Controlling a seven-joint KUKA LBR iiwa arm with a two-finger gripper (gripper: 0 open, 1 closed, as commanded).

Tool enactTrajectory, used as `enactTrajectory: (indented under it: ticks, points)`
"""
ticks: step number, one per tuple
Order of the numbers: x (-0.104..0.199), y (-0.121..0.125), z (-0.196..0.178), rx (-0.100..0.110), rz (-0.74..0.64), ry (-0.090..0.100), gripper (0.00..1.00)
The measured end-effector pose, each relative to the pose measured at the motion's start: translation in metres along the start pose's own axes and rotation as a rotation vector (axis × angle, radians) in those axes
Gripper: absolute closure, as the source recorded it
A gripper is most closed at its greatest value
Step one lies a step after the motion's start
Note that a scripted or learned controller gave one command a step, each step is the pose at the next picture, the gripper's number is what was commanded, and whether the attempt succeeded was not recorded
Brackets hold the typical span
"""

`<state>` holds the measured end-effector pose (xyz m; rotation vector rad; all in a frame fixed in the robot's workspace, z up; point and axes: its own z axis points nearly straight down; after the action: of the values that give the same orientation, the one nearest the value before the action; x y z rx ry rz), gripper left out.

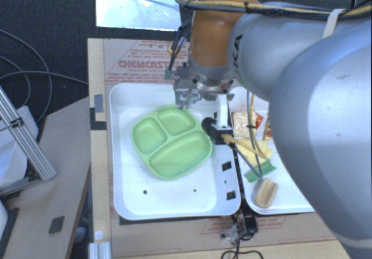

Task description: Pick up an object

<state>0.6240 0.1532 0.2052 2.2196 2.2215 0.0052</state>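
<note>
Two shallow white bins sat side by side on a cardboard-covered bench (145, 57), with dark carpet beyond it and cables trailing across the floor. The grey arm (302, 72) reached in from the right, its orange band (212, 25) above the left bin's (125, 194) far edge, the gripper (187, 100) lowered at the far rim of one green divided plate (172, 141); whether it gripped anything, I couldn't tell. That plate lay alone in the left bin. The right bin (290, 205) held several small items, including one tan block (266, 193) near its front edge.
</note>
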Motion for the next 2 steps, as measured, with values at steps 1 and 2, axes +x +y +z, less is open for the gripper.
enactTrajectory:
  ticks: [1, 2]
  points:
    - [0.009, -0.070, -0.014, 0.005, -0.004, 0.000, 1.00]
    - [-0.016, -0.007, 0.026, 0.000, 0.003, -0.002, 1.00]
